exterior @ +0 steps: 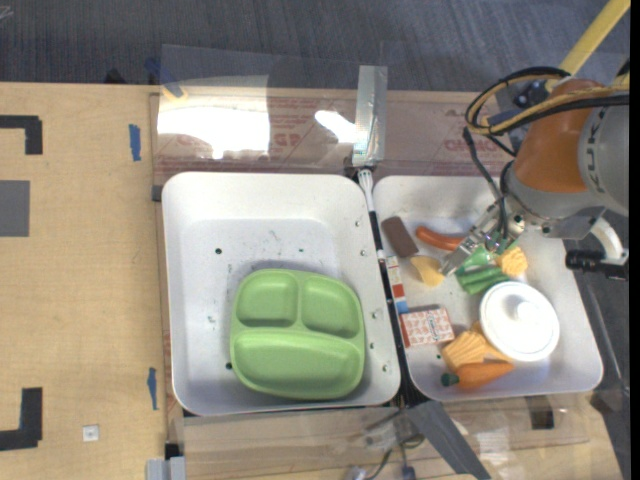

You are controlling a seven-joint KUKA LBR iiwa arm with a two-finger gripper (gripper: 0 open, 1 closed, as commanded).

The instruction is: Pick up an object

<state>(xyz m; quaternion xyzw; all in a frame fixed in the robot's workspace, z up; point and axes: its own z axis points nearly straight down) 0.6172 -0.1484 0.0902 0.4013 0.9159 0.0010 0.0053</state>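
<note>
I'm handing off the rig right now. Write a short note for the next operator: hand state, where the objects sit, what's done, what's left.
Hand: down in the right bin, low over the green item; whether it grips anything can't be told.
Right bin also holds: the white lid, orange carrot, brown block, orange-red sausage, patterned card, small yellow pieces.
Left bin: the green divided tray.
Done: arm positioned over the cluster.
Left: confirm a grasp and lift one object out.
</note>
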